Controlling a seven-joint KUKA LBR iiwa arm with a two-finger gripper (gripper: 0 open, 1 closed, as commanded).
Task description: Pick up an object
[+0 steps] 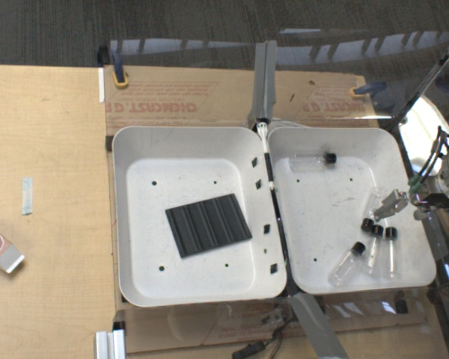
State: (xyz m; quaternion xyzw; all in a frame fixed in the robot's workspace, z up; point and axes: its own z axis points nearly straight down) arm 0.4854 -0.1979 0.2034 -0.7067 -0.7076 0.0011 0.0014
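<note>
A black ribbed rectangular panel lies flat in the left bin, turned slightly. In the right bin, several clear vials with black caps lie clustered near the lower right corner. One more clear vial lies alone near the far wall. My gripper reaches in from the right edge, low over the right bin, just above the vial cluster and close to a black cap. No object can be seen in its grasp.
A centre divider rail runs between the bins. Cardboard lies behind them. On the wooden bench at the left lie a small grey strip and a red-and-white packet. Cables hang at the right.
</note>
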